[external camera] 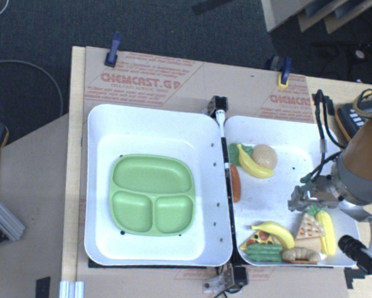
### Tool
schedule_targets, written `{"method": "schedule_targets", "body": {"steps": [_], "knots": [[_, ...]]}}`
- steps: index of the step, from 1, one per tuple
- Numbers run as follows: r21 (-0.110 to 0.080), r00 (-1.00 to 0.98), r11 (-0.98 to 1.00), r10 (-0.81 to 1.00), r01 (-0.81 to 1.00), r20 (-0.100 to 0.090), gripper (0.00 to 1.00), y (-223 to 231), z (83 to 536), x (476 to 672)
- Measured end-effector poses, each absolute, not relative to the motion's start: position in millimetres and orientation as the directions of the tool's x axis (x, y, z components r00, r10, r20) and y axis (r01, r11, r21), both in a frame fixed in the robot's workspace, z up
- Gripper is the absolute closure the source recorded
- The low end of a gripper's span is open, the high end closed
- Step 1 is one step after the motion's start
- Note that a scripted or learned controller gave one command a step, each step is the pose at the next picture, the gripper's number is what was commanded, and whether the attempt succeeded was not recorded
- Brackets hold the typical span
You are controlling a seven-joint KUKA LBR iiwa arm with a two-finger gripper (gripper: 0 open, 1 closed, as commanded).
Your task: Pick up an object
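The gripper (310, 200), its grasp impossible to judge, hangs just above a toy pizza slice (309, 227) in the right bin (286, 132), apparently mid-approach; next comes descent and closing.

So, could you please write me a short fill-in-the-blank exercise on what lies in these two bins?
1. The green divided tray lies in the ____ bin.
2. The tray has ____ compartments.
3. The banana in the right bin leans against a round ____ ball.
4. The gripper hangs over the ____ bin.

Missing words: left; three; beige; right
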State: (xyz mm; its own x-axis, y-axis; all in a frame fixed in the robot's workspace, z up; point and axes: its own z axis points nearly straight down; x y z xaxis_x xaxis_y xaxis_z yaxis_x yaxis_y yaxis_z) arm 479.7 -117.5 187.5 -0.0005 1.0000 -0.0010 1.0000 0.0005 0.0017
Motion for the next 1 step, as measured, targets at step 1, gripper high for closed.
{"method": "schedule_targets", "body": {"steps": [1], "knots": [[0.001, -0.001, 0.001, 1.0, 1.0, 0.0, 1.0, -92.2, 80.3, 479.5]]}}
